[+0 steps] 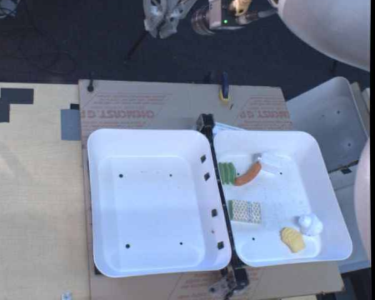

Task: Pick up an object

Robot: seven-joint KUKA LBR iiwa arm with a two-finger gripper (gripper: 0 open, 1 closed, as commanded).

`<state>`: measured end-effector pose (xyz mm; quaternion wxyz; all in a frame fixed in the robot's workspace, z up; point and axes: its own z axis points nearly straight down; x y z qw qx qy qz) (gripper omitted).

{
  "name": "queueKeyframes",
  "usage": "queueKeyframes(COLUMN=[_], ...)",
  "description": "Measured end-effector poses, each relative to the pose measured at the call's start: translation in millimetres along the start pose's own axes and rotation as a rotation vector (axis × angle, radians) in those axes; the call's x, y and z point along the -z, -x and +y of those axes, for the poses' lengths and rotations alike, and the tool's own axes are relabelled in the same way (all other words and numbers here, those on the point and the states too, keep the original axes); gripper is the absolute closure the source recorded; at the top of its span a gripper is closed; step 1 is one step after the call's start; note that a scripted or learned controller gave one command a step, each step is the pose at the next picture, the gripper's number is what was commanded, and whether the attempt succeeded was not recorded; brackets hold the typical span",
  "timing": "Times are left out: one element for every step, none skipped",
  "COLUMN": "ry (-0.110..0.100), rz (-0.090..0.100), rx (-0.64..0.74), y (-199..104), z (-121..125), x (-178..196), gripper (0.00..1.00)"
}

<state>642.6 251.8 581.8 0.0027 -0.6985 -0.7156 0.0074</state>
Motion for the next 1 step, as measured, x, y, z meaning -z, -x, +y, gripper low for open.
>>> queueKeyframes(ry=[-0.001], rz=[0.000], rx=[0.001], y=[-0.2], z=[-0.1], x=[-0.3], gripper=[0.00])
